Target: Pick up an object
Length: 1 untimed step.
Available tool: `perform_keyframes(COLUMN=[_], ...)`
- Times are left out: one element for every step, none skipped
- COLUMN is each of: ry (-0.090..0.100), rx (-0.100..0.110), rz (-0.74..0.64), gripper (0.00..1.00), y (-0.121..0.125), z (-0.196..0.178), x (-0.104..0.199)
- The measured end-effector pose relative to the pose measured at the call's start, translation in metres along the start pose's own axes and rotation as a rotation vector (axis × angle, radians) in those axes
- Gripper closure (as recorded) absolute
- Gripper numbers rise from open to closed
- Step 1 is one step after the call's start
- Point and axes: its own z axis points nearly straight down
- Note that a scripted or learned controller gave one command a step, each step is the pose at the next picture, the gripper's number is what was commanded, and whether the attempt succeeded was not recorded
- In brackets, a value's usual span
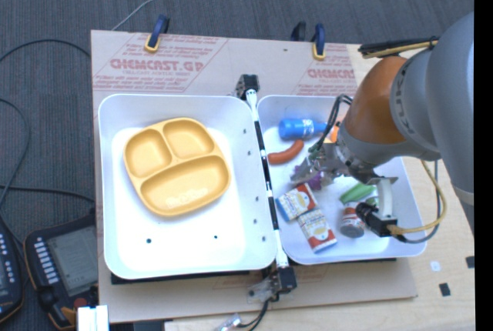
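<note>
Though I cannot tell how the gripper [314,170] is set, the small carton [297,202] just below it looks light, crushable, best pinched across its narrow sides.

The arm [431,98] hides part of the right bin [400,245]; labels on the small cartons [306,215] are too small to read.

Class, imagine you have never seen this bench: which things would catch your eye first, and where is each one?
Most striking is the yellow divided plate, lying in the left bin. Next comes the grey arm with its orange band, reaching from the right over the right bin. Beneath it lie small items: a blue bottle, a red sausage and little cartons.
</note>
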Motion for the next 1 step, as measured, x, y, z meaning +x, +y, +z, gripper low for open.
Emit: perform_keyframes(ry=[0.002], rx=[0.008], rz=[-0.002], gripper=[1.0], y=[-0.0576], z=[-0.0864], x=[0.0223])
